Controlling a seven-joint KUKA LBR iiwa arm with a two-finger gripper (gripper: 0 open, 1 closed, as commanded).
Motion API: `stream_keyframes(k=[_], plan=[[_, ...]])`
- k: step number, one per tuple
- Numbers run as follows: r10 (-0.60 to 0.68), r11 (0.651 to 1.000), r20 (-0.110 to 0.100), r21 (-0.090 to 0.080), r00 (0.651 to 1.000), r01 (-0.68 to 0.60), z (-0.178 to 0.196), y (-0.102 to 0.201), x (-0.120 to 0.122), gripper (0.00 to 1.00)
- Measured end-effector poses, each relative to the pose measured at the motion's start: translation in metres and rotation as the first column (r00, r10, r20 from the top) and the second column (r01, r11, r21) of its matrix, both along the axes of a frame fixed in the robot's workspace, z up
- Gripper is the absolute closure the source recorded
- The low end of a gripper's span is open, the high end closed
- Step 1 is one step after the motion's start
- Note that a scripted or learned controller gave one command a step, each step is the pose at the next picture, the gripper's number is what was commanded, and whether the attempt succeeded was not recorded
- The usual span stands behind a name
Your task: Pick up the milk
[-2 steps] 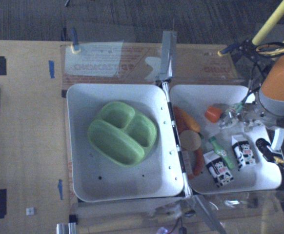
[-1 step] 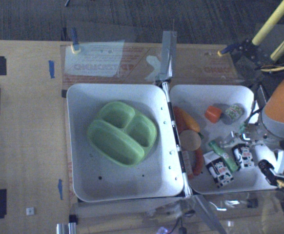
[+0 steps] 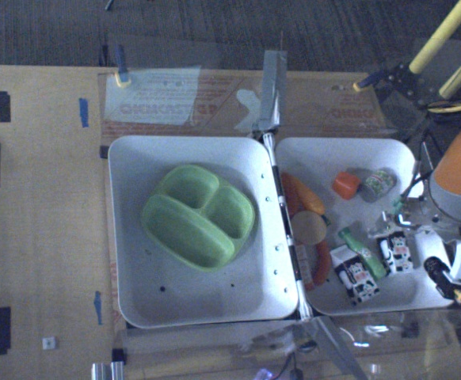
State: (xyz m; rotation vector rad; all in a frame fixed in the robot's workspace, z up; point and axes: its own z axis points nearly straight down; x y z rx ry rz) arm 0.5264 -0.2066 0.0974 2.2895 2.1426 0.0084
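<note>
Though small and likely light, the cow-patterned white milk carton [image 3: 356,275] beside the green pouch [image 3: 363,249] looks rigid; grasp its flat sides. Whether the tool [image 3: 398,226] is open, I cannot tell.

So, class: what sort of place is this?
Probably a robotics lab test bench: two white bins side by side, blue tape markers on a wooden bench, and toy groceries, including milk cartons.

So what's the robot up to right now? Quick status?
Gripper low in right bin, over milk carton. No grasp visible. Second carton and green item crowd alongside.
</note>
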Motion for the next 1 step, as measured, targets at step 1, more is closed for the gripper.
stream_keyframes(k=[1], plan=[[-0.095,0.995,-0.007,0.001,0.995,0.095,0.0963,0.0573,-0.0107,1.0]])
